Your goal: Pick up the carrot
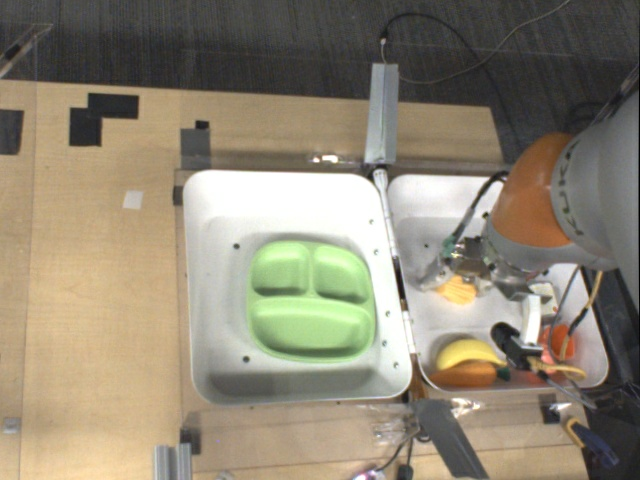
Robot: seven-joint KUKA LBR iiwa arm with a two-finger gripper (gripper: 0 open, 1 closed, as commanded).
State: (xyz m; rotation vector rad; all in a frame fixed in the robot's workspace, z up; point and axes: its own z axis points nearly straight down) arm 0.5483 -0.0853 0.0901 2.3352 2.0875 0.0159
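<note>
The gripper (453,265) hangs low over the middle of the right bin (425,200), under the orange-banded wrist. From this slanted overhead angle I cannot tell whether it is open or closed, and nothing can be seen held in it. Just below it, touching or nearly so, lies a small yellow piece (459,291), which is not the thing wanted. The carrot (468,374) lies apart from the gripper, down in the near part of the same bin against the near wall. It is a dull orange shape tucked just under a rounded yellow fruit (468,352) that touches or overlaps its upper edge. Its long axis runs roughly left to right across the view, along that wall. A small fleck of green at its right end suggests the top points right and the tip left, though the picture is too soft to be sure. A small red-orange thing (561,341) sits near the bin's right wall, partly hidden. The left bin (200,268) holds a green divided plate (312,300) and plays no part here. As I judge it, the task is barely begun: the carrot rests untouched, and the gripper has yet to move toward the near wall, line up across the carrot's length, close on it and lift.
</note>
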